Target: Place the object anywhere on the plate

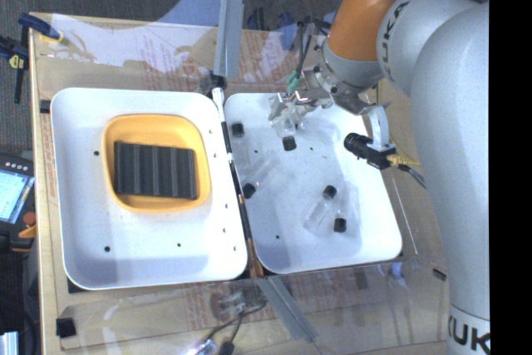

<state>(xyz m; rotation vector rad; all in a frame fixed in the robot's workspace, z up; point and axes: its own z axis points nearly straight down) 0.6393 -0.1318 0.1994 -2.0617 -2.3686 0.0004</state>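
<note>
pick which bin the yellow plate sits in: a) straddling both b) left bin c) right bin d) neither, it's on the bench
b: the plate lies flat inside the left bin, with white bin floor showing all around it, while the claw is over the right bin.

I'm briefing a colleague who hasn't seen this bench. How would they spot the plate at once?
Look at the left white bin, the one away from the arm. The plate lies in its upper middle: a yellow, rounded-rectangular dish with a dark ribbed centre, the bin's one large coloured thing, unlike the small dark and clear pieces in the right bin.
</note>
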